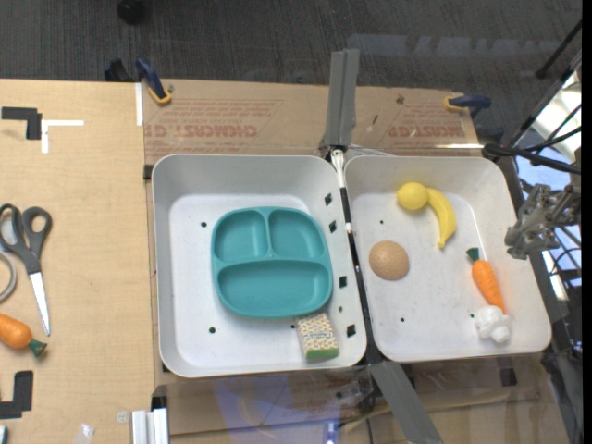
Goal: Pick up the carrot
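Currently the claw (535, 222) hangs at the right bin's (435, 348) edge; its state cannot be told. Carrot (486, 280) lies just below-left of it. Approach along carrot's mid-body, avoiding the white object (493, 325).

A teal tray (272, 261) and a sponge (318, 337) lie in the left bin (176, 183). The right bin (518, 340) holds a banana (442, 216), lemon (412, 196) and egg (389, 260). Scissors (28, 252) rest on the surface (74, 340).
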You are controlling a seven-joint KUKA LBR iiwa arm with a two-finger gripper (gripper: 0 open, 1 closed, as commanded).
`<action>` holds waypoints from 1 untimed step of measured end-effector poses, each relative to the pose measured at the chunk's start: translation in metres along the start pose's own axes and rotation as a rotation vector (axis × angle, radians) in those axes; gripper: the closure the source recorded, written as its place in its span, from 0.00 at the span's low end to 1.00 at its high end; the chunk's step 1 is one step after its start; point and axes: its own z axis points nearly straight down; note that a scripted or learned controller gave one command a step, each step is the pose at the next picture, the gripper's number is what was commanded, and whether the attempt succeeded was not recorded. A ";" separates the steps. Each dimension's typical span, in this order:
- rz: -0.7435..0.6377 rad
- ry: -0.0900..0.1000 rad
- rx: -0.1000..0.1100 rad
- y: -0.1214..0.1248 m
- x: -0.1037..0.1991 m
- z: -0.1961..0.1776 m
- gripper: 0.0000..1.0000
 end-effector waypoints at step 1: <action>0.000 -0.004 0.000 0.000 -0.002 -0.009 1.00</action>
